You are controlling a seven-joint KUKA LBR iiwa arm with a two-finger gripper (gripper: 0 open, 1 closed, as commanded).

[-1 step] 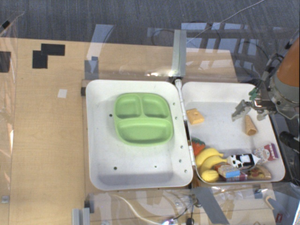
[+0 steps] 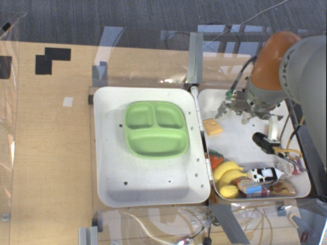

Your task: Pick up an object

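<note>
Tray point(image 2: 155, 129) sits in the left bin point(image 2: 110, 188); right bin point(image 2: 232, 137) has bananas point(image 2: 228, 173) near the front, cracker point(image 2: 212, 127) behind them.

Bright, even light is falling from above, and nothing is looking dark. The left white bin point(image 2: 148, 193) is glowing almost pure white, with a soft grey shadow lying along its near inside wall. The green plate point(image 2: 156, 129) is casting only a thin, faint shadow. Clear plastic panels around the surface point(image 2: 46, 152) are catching pale glare streaks (mostly near the top middle). The arm point(image 2: 301, 60) at the right is looking soft and a bit blurry. Small things in the right bin point(image 2: 230, 98) are looking grainy.
</note>
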